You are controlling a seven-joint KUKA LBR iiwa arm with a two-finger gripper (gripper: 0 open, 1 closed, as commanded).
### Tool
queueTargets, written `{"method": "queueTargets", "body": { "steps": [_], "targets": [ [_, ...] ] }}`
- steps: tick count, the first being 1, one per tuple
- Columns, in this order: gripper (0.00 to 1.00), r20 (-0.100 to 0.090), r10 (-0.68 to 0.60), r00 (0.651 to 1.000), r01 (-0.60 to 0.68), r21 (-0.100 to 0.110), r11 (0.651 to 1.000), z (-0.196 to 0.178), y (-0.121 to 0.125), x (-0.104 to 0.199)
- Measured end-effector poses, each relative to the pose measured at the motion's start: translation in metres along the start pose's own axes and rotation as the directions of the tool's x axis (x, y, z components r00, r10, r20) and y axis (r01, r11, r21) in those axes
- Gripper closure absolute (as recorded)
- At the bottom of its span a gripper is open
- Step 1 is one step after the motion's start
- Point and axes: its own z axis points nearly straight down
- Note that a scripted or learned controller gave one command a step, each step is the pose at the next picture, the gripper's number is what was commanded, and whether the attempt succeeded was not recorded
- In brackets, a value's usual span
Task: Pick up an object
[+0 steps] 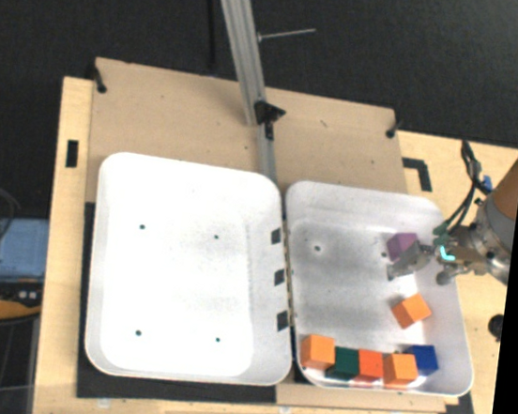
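The pincer point(415, 260) is reaching into the right bin point(352, 218) from the surface's right edge, sitting just below a purple block point(403, 241); whether it is apart or together cannot be told. An orange block point(411, 310) is lying alone nearby. Along the bin's near edge, orange, green and blue blocks point(369, 363) are sitting in a row.

My wrist is grey under an orange band, both bins point(196, 179) are white, and I see a purple block point(403, 242), a lone orange block point(411, 310), and an orange, green, orange, orange, blue row point(369, 363) at lower right.
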Motion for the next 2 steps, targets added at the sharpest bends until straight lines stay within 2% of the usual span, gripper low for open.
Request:
{"method": "queueTargets", "body": {
  "steps": [1, 2],
  "targets": [
    [0.0, 0.001, 0.001, 1.0, -0.001, -0.004, 1.0, -0.002, 0.001, 0.0],
    [0.0, 0.003, 0.005, 1.0, -0.005, 0.003, 1.0, 0.061, 0.0, -0.005]
  ]
}}
